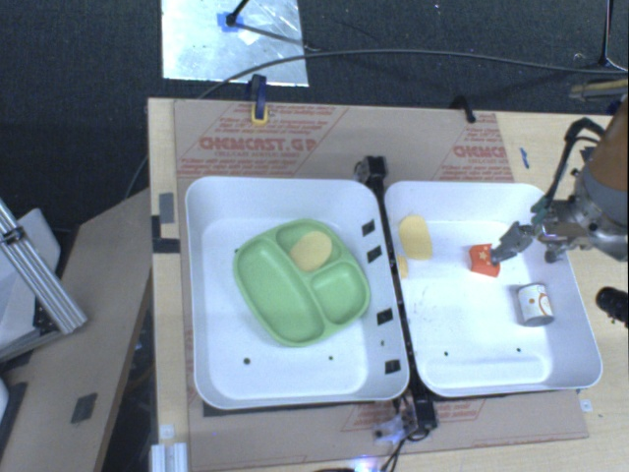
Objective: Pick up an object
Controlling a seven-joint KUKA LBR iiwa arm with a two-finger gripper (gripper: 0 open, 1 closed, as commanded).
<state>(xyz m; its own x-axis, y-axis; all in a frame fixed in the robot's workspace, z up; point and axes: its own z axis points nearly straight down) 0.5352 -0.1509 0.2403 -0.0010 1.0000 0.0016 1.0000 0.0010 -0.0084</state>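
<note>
In the right bin [491, 367] lie three objects: a pale yellow piece [416, 236] near the left wall, a small orange-red block [483, 260] in the middle, and a small grey-white can [535, 304] on its side to the right. My gripper [531, 248] hangs over the bin's right part, just right of the orange-red block. Its left fingertip [507, 246] sits almost against that block. The fingers are spread open, and nothing is between them. The can lies a little below the gripper.
The left bin [226, 362] holds a green divided plate [285, 298] with a yellow round item [312, 251] in its top compartment. Black clips run along the wall between the bins [385, 283]. A cable arcs behind the bench.
</note>
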